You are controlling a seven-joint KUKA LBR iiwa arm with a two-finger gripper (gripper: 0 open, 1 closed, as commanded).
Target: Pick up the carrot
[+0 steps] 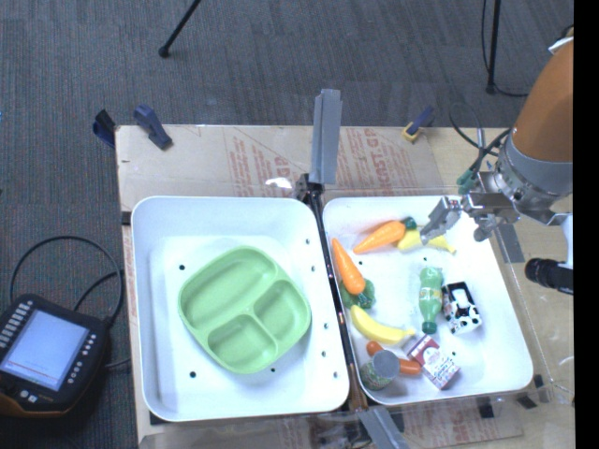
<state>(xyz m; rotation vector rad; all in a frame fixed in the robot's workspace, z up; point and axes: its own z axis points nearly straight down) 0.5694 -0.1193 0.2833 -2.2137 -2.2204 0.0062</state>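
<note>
Two carrots lie in the right bin (519, 344). One carrot (380, 237) rests near the bin's back, its green top pointing right. The other carrot (347, 267) lies along the left wall, its leafy end toward the front. My gripper (473, 232) hangs over the back right of this bin, open, with nothing between its fingers. Its left finger (437, 222) ends just right of the back carrot's green top, above a yellow fruit (413, 240).
The right bin also holds a green bottle (430, 296), a black-and-white cow toy (460, 309), a banana (377, 325), a red-and-white carton (433, 362) and a small can (379, 369). A green divided plate (245, 309) sits in the left bin (150, 251).
</note>
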